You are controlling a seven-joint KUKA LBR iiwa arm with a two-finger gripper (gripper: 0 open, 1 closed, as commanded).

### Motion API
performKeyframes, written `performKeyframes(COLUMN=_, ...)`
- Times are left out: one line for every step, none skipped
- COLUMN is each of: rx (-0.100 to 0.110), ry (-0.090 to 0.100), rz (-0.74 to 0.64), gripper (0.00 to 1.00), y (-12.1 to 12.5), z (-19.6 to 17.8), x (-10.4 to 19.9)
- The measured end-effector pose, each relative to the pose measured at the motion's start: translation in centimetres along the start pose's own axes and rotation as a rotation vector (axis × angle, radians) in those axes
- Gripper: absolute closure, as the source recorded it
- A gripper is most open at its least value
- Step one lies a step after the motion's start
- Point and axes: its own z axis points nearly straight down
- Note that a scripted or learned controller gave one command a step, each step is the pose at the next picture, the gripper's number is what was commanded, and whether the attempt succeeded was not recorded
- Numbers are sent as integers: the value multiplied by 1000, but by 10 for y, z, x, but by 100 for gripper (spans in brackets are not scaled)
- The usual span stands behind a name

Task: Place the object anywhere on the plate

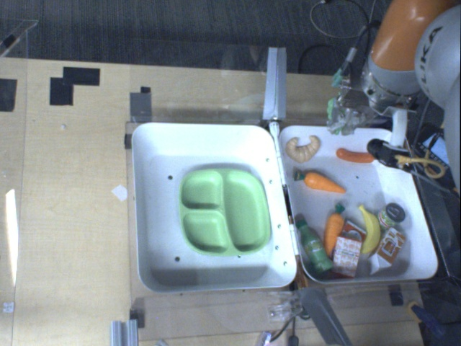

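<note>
The green plate (223,209), split into three compartments, lies in the middle of the left white bin (155,193) with nothing on it. My gripper (344,118) hangs over the back rim of the right bin (425,244), just right of the croissant (302,148) and behind the red sausage (355,156). Nothing shows in the gripper. An orange carrot (324,183) lies in the right bin a little in front of the croissant.
The front of the right bin is crowded: a second carrot (333,231), a banana (369,229), a green bottle (313,245), a juice carton (347,252), a small jar (393,213) and a packet (389,245). A metal post (274,85) stands between the bins at the back.
</note>
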Motion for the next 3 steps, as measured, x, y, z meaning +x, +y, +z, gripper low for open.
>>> performKeyframes(rx=0, ry=3, rz=-198, gripper=100, y=-33, z=27, x=80)
performKeyframes(rx=2, ry=3, rz=-195, gripper=100, y=-58, z=24, x=126)
performKeyframes(rx=1, ry=4, rz=-212, gripper=100, y=-88, z=3, x=185)
